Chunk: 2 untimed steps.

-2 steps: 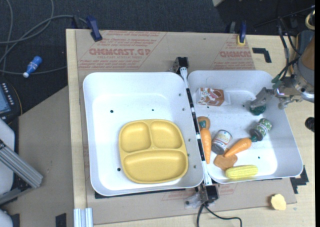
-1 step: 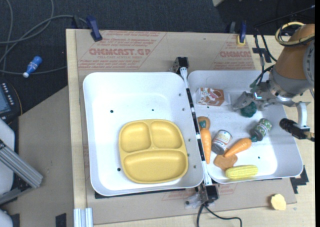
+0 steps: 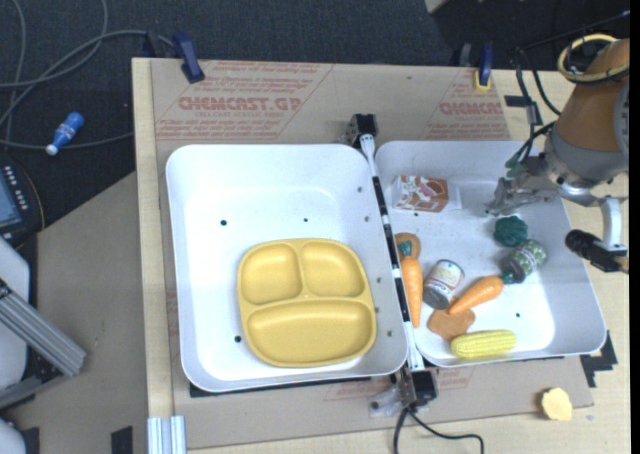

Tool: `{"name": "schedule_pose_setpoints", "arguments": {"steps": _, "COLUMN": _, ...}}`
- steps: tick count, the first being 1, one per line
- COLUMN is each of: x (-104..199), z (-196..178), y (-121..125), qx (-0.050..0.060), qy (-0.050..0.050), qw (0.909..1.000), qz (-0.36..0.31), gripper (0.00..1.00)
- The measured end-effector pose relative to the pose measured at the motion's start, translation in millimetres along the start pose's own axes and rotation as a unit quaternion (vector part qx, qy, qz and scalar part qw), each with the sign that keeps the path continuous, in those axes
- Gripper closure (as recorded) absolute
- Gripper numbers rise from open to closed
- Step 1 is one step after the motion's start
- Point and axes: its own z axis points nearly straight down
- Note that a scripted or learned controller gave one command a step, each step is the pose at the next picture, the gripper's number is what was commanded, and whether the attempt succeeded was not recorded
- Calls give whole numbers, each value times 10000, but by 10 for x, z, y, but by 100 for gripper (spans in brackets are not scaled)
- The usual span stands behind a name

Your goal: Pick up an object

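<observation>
white bins: smooth glossy plastic. yellow tray: matt plastic. can: shiny metal ends, paper label. bench board: matt brown cardboard-like sheet. corn: bumpy plastic.

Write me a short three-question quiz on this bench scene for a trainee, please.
1. True or false: the yellow divided plate lies in the left bin.
2. Which sits nearest the right bin's front edge? A corn cob B dark green object C snack packet
3. Fill in: the gripper is above the ____ bin.

Key: 1 true; 2 A; 3 right.
</observation>
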Motion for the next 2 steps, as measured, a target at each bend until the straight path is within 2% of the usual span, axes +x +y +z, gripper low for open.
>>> {"name": "schedule_pose_setpoints", "arguments": {"steps": 1, "x": 0, "z": 7, "y": -3, "qx": 5, "qy": 1, "qw": 10000, "qz": 0, "gripper": 0}}
{"name": "schedule_pose_setpoints", "arguments": {"steps": 2, "x": 29, "z": 117, "y": -361, "qx": 51, "qy": 21, "qw": 10000, "qz": 16, "gripper": 0}}
